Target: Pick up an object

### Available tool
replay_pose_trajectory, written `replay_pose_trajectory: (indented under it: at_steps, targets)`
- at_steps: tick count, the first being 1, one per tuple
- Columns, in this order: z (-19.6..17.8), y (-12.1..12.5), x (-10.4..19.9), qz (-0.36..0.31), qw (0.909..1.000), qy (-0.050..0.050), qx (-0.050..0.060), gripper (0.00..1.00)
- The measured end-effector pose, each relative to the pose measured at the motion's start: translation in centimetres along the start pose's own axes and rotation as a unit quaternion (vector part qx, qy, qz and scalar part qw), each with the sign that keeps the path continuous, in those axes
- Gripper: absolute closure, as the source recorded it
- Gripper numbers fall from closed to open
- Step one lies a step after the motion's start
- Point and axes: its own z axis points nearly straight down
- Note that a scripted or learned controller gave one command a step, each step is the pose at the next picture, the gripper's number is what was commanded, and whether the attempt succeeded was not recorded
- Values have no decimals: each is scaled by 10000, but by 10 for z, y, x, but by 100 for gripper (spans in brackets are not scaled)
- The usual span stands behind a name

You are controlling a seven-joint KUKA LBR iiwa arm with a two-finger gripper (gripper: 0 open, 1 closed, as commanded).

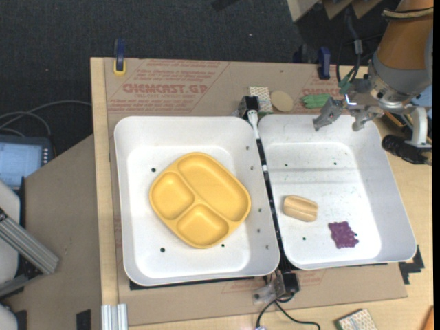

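In the right bin (330, 163) lie a tan bread-roll-shaped piece (300, 207) near the left wall and a purple bunch of grapes (343, 234) toward the front right. The gripper (342, 118) hangs above the bin's far edge, well away from both items. Its two grey fingers are spread apart with nothing between them. The left bin (137, 150) holds a yellow divided plate (199, 199).
On the bench behind the bins sit a round tan disc (282, 101), a green item (315, 102) and a small patterned tag (259, 92). A black bracket (248, 106) sits at the bins' far joint. The arm's orange band (405, 43) fills the upper right.
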Motion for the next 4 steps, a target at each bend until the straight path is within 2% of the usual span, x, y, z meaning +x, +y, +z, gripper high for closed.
replay_pose_trajectory:
  at_steps: [1, 2, 3, 4]
  targets:
    - [86, -22, -99, 38, 10000, -1, 37, 0]
    - [142, -107, -75, 11, 10000, 28, 60, 0]
    - [139, -151, 11, -24, 10000, 30, 39, 0]
    - [137, -109, 26, 23, 10000, -81, -34, 0]
